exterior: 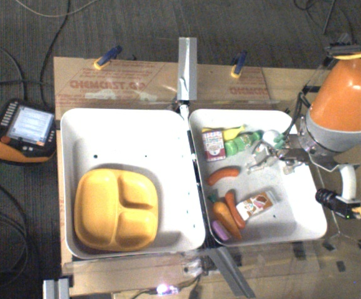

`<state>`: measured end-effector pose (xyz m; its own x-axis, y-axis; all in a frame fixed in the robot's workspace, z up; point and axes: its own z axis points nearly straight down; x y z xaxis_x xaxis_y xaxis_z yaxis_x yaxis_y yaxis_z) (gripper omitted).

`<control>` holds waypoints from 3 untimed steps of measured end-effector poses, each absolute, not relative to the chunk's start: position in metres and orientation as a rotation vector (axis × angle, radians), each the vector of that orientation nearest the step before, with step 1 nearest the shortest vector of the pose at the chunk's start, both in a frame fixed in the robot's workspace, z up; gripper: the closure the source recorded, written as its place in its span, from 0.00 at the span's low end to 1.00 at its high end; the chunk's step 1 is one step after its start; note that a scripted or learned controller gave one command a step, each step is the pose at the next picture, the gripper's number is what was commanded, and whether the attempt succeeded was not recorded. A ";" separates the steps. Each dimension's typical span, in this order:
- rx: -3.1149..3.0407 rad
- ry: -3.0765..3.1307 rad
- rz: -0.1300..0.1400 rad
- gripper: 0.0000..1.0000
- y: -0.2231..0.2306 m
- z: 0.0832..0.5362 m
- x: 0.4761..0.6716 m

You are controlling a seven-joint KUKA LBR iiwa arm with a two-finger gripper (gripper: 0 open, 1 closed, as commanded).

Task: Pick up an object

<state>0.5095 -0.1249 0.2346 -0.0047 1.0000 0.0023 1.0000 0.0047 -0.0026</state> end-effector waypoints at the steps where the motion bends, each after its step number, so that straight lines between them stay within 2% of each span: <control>1: -2.161 -2.275 0.003 0.00 -0.106 0.108 0.577; 2: -2.211 -2.196 0.032 0.00 -0.115 0.087 0.647; 3: -2.215 -2.200 0.036 1.00 -0.117 0.097 0.648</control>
<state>0.6475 -0.1167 0.0970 0.0067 1.0000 -0.0027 0.9995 -0.0067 -0.0304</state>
